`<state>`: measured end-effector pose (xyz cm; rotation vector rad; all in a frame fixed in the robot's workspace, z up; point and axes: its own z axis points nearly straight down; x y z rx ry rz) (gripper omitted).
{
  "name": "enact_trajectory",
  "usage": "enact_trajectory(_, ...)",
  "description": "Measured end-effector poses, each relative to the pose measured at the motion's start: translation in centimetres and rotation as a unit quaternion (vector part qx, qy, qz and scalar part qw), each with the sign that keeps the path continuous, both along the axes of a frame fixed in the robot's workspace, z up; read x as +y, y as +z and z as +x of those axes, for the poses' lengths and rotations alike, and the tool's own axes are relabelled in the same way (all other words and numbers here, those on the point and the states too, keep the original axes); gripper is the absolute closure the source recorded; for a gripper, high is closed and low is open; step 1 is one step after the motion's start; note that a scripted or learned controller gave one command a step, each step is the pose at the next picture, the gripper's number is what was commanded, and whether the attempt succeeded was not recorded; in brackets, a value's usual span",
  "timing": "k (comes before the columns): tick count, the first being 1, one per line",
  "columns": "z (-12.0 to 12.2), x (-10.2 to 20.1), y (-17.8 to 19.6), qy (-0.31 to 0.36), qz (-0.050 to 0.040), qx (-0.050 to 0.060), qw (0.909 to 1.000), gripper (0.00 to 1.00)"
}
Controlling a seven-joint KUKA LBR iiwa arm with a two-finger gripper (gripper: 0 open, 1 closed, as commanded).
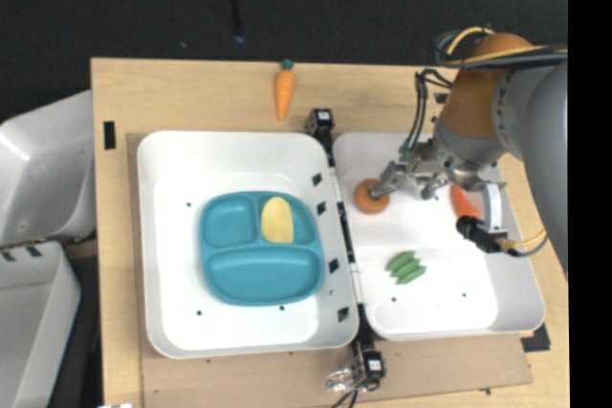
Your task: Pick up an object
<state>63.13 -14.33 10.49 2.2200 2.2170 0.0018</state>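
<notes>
Orange round object (pixel 371 197) lies in the right bin (pixel 478 315), toward the tabletop's (pixel 191 91) far edge; gripper (pixel 409 179) hovers just beside it; grip state unclear.

Toy carrot (pixel 284 89) on the bare wooden bench (pixel 191 96), beyond the 2 bins.

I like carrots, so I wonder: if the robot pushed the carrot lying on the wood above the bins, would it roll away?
Probably a bit. The carrot looks round and tapered, so it would likely roll in a curve rather than straight. It looks like a smooth toy, so it may be light and a little slippery. It lies on the flat bench, outside the bins, with no wall close by to stop it.
</notes>
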Motion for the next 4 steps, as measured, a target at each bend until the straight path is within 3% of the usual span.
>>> enact_trajectory(1, 0.2, -0.1, 1.3, -0.001, 0.0004, -0.003, 1.0, 1.0)
enact_trajectory(4, 1.0, -1.5, 18.8, 0.002, 0.0002, -0.001, 1.0, 1.0)
